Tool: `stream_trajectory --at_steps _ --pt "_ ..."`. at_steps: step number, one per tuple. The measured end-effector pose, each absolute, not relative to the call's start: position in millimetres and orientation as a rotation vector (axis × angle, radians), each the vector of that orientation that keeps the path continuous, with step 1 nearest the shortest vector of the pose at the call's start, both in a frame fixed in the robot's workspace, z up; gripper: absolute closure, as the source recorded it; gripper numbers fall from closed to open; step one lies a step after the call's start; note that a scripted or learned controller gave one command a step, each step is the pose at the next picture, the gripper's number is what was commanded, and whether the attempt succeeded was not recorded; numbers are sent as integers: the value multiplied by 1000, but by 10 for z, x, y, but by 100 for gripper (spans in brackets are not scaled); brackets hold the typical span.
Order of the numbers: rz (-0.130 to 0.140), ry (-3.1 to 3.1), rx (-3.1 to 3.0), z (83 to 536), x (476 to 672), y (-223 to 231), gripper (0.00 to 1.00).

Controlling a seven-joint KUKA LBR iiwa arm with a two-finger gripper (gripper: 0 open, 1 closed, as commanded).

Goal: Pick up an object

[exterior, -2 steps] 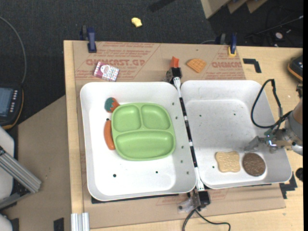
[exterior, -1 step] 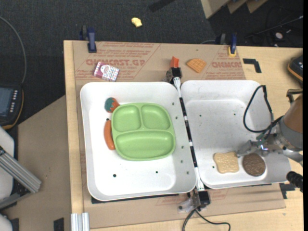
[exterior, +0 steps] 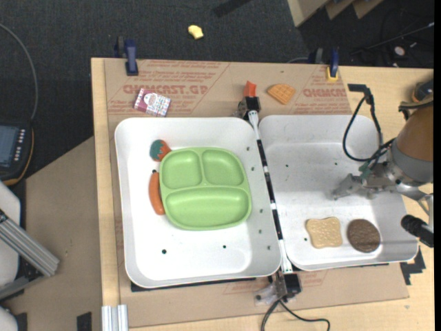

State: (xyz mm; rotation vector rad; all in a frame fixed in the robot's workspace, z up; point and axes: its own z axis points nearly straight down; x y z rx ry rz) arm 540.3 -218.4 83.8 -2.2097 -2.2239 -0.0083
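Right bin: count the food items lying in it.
2. A tan toast slice and a dark brown round patty lie side by side near the right bin's front edge, below the gripper.

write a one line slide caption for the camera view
Robot hand in the right bin above a cracker and brown cookie; green tray in the left bin.

The bench (exterior: pixel 103 185) bears two white bins (exterior: pixel 138 254), a cracker (exterior: pixel 280 93) and a small packet (exterior: pixel 151 102).
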Motion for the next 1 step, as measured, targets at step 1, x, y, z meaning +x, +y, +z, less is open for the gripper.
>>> stream_trajectory --at_steps 1 --pt "-5 -2217 -2214 846 4777 -2207 0"
